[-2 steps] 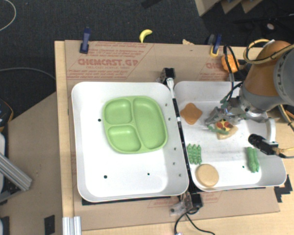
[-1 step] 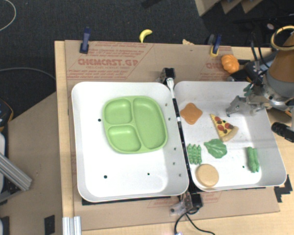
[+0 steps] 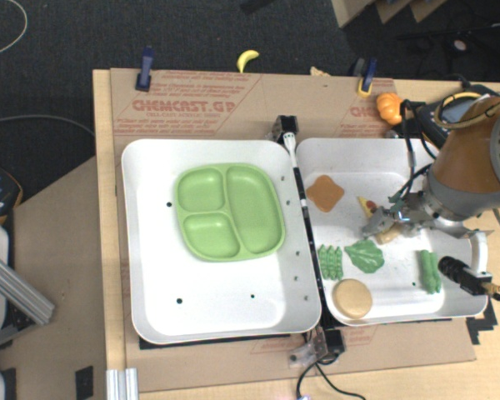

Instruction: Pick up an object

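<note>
The right bin (image 3: 350, 152) holds toy food: a brown cookie-like piece (image 3: 325, 193), a green leafy piece (image 3: 366, 255), a ridged green piece (image 3: 330, 262), a round tan bun (image 3: 352, 298), a long green pod (image 3: 429, 271) and a small yellow-red bit (image 3: 367, 204). My gripper (image 3: 385, 224) reaches in from the right and sits low in this bin, just above the leafy piece and beside a small tan object (image 3: 387, 236). The grey and orange arm (image 3: 471, 169) rises behind it.
The left bin (image 3: 150, 248) carries a green divided plate (image 3: 230, 212). A black divider bar (image 3: 302, 215) runs between the bins. An orange toy (image 3: 388, 105) and a yellow banana (image 3: 247, 58) lie on the cardboard at the back. Cables hang near the arm.
</note>
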Robot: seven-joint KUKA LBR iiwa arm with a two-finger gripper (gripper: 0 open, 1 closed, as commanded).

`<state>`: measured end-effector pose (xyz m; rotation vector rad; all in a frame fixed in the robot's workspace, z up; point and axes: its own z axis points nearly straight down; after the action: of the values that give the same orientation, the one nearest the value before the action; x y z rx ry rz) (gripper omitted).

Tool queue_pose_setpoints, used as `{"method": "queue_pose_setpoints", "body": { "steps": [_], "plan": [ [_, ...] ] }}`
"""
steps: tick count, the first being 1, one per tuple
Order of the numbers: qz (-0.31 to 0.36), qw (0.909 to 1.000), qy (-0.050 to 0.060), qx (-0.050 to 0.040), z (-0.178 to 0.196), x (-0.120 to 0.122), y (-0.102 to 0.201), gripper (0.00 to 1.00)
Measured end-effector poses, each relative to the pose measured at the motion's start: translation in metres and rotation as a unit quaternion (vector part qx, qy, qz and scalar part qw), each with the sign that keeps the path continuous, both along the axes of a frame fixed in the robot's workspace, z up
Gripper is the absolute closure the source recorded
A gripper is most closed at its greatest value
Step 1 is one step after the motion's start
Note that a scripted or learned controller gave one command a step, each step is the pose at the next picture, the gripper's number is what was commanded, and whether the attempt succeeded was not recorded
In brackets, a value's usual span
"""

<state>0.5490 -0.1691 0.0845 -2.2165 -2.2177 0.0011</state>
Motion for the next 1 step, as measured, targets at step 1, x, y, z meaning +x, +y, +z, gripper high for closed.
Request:
{"method": "queue_pose_setpoints", "body": {
  "steps": [1],
  "plan": [
    [0.001,1.0,0.002,0.0009,-0.0005,-0.0723,0.0724,0.0]
  ]
}}
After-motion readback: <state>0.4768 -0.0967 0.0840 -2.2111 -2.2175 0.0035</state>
